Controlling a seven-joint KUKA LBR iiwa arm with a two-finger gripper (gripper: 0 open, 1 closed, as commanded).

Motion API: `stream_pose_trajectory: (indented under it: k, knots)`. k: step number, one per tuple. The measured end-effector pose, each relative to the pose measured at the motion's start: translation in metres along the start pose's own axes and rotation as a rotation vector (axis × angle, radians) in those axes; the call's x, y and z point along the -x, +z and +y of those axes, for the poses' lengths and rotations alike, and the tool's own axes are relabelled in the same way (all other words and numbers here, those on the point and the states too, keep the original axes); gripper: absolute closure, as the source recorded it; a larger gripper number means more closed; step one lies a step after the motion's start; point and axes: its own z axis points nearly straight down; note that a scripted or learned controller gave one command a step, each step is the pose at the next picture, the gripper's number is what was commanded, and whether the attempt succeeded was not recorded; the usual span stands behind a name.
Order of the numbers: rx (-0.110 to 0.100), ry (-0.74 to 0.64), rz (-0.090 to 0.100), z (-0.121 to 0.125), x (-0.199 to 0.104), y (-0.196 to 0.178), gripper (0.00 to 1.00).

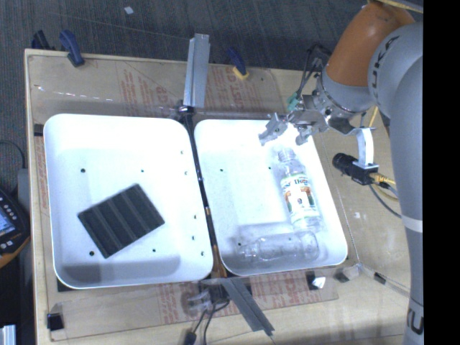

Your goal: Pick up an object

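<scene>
A small bottle [298,189] with an orange and white label lies on its side in the right bin [237,192], near the bin's right wall. Its cap points up toward the far edge. A second bottle [280,248], clear all over, lies flat along the near wall of the same bin, just below the first one; the two seem to touch at the corner.

The pincer [289,130] hangs over the far right part of the right bin, just above the cap of the labelled bottle. Its two fingers are spread apart, with nothing between them. I cannot tell how high it is above the bottle.

The grey arm [388,56] with its orange band comes in from the right.

In the left bin [72,139] lies a dark ridged pad [121,219], flat and turned at a slant, well apart from the pincer. Both bins sit side by side on the bench [108,85].
</scene>
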Motion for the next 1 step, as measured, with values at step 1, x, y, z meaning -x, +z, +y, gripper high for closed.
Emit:
stream_pose_trajectory:
  k: [1]
  knots:
    - [0.005,-0.082,-0.002,0.0333,-0.0157,0.0240,0.00]
